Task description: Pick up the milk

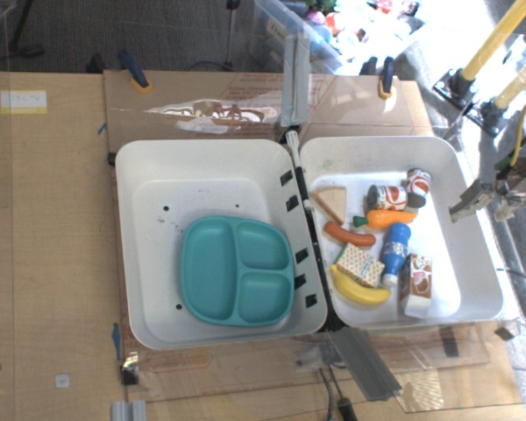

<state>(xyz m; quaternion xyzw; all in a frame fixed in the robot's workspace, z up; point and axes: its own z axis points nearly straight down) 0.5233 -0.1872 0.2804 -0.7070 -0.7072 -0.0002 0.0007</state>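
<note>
1. The milk (417,286), a small brown and white carton, is found lying in the right bin (473,235), at about 5 o'clock from the centre of that bin, close to its near right corner.

2. The carton is laid flat and not upright, so its long side is offered upward; this is judged to be convenient for a grasp from above.

3. The blue bottle (394,249) lies just beside the carton at its 10 o'clock, and the banana (361,289) lies near it at 9 o'clock. The free side of the carton is toward 3 o'clock, where bare bin floor is seen.

4. The toys are crowded together in the middle of the right bin, probably because they were dropped there without order.

5. The gripper (484,196) is seen at 3 o'clock of the right bin, at its outer rim and well apart from the milk. Nothing is seen between its fingers; whether they are spread or pressed together cannot be told.

6. The teal plate (237,270) rests alone in the left bin (149,200), presumably kept as a place for putting things.
</note>
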